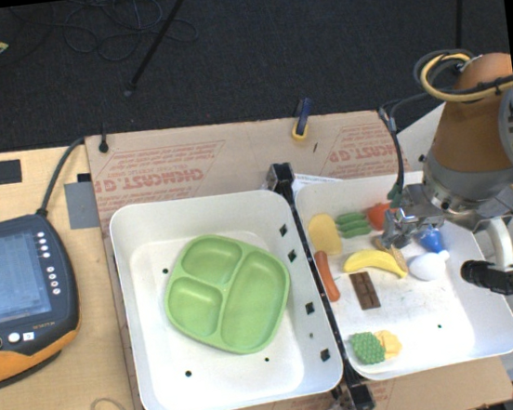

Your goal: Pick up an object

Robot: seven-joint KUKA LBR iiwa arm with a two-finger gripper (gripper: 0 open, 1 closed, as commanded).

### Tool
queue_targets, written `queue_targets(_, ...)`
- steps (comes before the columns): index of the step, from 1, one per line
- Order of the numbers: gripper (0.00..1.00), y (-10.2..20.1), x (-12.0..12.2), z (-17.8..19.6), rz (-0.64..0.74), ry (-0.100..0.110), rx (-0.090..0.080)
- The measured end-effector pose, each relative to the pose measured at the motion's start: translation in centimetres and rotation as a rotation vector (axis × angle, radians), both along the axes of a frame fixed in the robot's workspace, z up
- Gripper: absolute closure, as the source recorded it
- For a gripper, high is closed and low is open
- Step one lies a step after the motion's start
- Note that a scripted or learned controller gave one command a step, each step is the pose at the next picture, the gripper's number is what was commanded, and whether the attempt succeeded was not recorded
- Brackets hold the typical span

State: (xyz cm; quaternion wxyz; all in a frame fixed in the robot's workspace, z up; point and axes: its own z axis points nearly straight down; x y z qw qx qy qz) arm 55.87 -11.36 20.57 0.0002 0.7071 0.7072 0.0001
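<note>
Right bin: gripper near banana, its grip state indiscernible.

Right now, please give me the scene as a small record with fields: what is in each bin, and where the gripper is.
left bin: green divided plate
right bin: banana, brown bar, orange stick, white egg, yellow piece, green ridged piece, green and yellow toy
gripper: over the right bin's far part, near the banana
outside bins: control tablet at the left
</note>
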Motion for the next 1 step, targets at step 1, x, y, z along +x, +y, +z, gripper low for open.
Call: queue_targets(1, 1.00, -0.11, 0.02, 2.29, 0.001, 0.001, 0.001)
